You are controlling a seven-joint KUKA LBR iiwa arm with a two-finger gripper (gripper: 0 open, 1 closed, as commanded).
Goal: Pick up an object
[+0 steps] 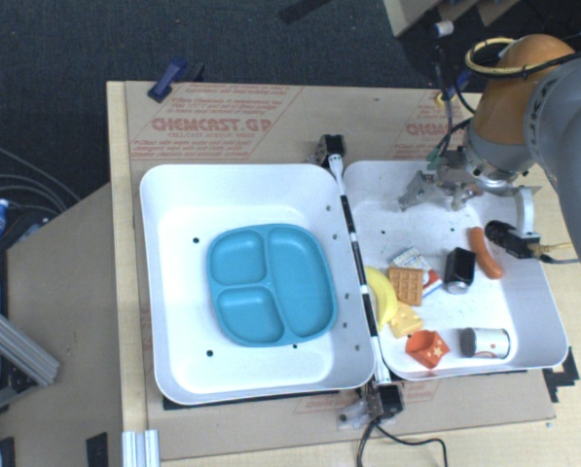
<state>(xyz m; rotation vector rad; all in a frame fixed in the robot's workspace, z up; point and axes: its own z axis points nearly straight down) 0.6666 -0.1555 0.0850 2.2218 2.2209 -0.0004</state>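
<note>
**Arm over the right bin, nothing lifted**

While the arm hung over the far side of the right bin [533, 343], no object sat between its fingers. Going left to right: the left bin [163, 261] held one blue divided plate [271, 283], three compartments, lying flat. Against the divider in the right bin lay one yellow banana [382, 295], then one waffle-like square [406, 285] touching a small white wrapper [408, 258], and nearer the front one red piece [425, 349]. Further right stood one black cylinder [459, 268], one white-and-grey can [485, 341] on its side, and one orange sausage [485, 252].

The gripper [446, 185] hovered at the bin's far end, well apart from all seven items; whether its fingers were spread or closed I could not tell (the slant hid them).

As a target, the sausage looked light, probably stiff plastic and smooth, so likely to slip or roll; pinching across its middle seemed soundest. The can would roll likewise.
</note>
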